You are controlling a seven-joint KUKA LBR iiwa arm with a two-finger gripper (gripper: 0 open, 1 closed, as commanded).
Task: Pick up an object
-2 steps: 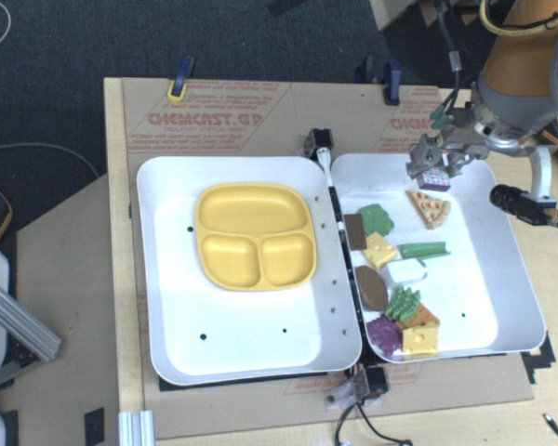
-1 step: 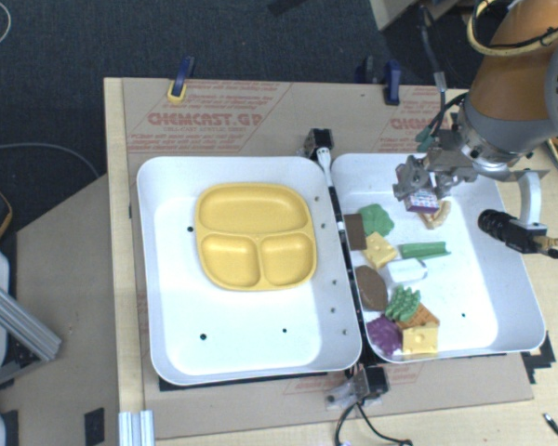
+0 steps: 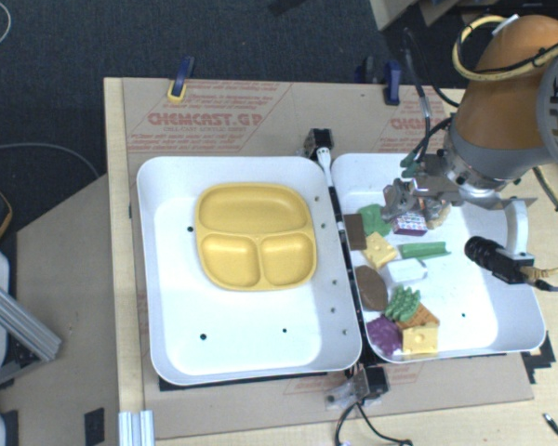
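My gripper (image 3: pixel 415 204) hangs over the upper middle of the right bin (image 3: pixel 502 328). Directly under it lies a small purple and white item (image 3: pixel 411 222), and whether it is held cannot be made out. Toy food is piled along this bin's left side: a green piece (image 3: pixel 372 219), a brown slab (image 3: pixel 355 231), a yellow wedge (image 3: pixel 379 250), a green bar (image 3: pixel 422 249), a white block (image 3: pixel 407 270), a brown oval (image 3: pixel 372 291), a green leafy piece (image 3: pixel 404 302), purple grapes (image 3: pixel 383 334) and a yellow block (image 3: pixel 420 341).
A yellow divided tray (image 3: pixel 256 233) sits in the left bin (image 3: pixel 251 351). A black cylindrical part (image 3: pixel 493 257) juts over the right bin's right side. The arm's grey and orange body (image 3: pixel 507 100) looms over the bin's back right corner.
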